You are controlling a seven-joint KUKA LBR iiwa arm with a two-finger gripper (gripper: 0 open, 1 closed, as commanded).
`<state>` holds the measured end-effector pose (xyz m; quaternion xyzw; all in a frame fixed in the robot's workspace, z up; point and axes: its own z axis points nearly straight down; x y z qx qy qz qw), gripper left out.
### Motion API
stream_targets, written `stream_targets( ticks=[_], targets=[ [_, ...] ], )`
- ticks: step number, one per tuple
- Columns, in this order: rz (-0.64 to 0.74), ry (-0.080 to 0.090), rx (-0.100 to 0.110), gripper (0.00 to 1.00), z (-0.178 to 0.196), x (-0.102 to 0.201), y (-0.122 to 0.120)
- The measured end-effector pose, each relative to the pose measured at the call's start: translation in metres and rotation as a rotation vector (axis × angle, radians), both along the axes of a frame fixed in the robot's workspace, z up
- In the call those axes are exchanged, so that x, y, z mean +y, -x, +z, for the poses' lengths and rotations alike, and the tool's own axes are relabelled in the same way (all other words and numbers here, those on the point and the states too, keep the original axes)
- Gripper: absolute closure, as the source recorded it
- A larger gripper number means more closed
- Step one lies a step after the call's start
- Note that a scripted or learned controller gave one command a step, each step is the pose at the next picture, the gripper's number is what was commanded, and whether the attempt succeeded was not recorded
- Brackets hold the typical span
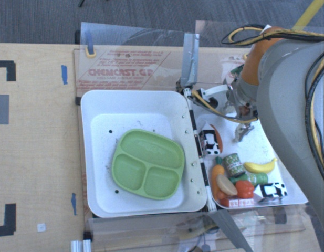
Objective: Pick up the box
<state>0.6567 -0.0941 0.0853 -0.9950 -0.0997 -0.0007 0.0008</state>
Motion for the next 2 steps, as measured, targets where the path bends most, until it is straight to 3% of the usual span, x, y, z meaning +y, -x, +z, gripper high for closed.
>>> stream_targets(
  ticks=[1, 2],
  targets=[
    [-0.006, 0.000, -0.005, 1.00, 0.012, -0.002, -0.001],
    [0.294, 0.001, 0.003, 1.00, 0.001, -0.078, 0.013]
  ],
)
